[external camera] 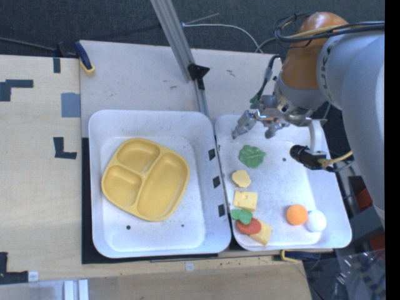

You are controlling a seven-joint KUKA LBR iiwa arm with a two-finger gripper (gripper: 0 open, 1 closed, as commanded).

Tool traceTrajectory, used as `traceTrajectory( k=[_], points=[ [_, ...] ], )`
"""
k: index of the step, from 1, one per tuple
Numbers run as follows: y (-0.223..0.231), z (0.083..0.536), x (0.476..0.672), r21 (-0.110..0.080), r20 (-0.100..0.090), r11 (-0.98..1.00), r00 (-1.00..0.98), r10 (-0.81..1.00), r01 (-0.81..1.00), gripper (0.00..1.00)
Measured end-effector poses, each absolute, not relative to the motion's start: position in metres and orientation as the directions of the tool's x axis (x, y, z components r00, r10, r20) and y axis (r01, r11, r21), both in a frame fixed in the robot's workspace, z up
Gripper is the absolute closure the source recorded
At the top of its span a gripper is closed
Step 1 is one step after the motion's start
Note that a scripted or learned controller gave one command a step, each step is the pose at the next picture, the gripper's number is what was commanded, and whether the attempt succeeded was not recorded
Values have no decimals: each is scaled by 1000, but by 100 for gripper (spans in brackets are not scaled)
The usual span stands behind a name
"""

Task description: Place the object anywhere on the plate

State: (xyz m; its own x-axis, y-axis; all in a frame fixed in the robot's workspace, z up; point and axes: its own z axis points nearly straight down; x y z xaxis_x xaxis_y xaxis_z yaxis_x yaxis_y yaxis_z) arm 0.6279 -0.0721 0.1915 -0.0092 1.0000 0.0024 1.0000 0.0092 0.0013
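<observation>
A yellow three-compartment plate [145,177] lies in the left bin [112,120]. The right bin [331,220] holds several food pieces: a green leafy piece [252,156], a small yellow round piece [241,179], a yellow cheese block [245,200], a red and green piece [245,222] on a yellow wedge [262,234], an orange ball [297,214] and a white egg [316,220]. My gripper [259,126] hovers over the right bin's far left corner, just above the green piece, fingers spread apart and nothing between them.
A slanted aluminium bar [175,33] runs down to the gap between the bins. A black cylinder on the arm [306,155] juts over the right bin. A cable [225,30] lies behind the bins.
</observation>
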Motion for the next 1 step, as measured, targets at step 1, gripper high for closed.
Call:
traceTrajectory(
  k=[1],
  points=[
    [-74,201,628,-1,1,2,-2,1000,1000,0]
  ],
)
